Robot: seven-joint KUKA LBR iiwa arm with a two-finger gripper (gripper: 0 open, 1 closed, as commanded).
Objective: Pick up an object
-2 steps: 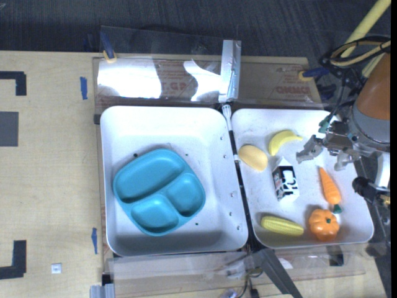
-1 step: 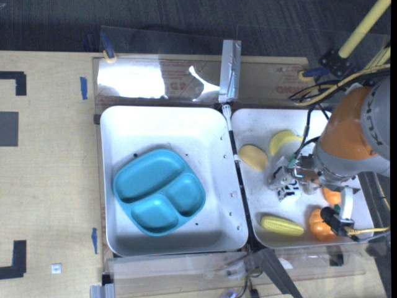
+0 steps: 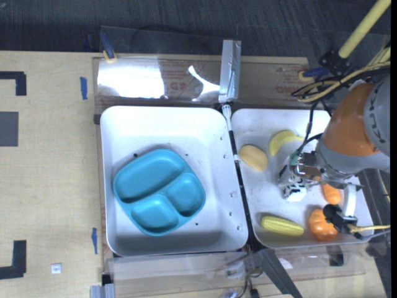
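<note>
My gripper (image 3: pixel 295 180) hangs over the middle of the right bin (image 3: pixel 267 198), under the grey arm with its orange band. A small white thing lies right under its tip. Around it lie a tan potato-shaped piece (image 3: pixel 253 157), a yellow lemon-like piece (image 3: pixel 283 142), a yellow corn cob (image 3: pixel 281 226) near the front wall, an orange pepper-like piece (image 3: pixel 322 225) and a small orange piece (image 3: pixel 332 195) partly behind the arm. I see nothing clearly between the fingers.
The left bin (image 3: pixel 124 129) holds a blue divided plate (image 3: pixel 159 191). A clear plastic guard and a metal post (image 3: pixel 230 70) stand behind the bins. Yellow and black cables (image 3: pixel 335 73) run at the upper right.
</note>
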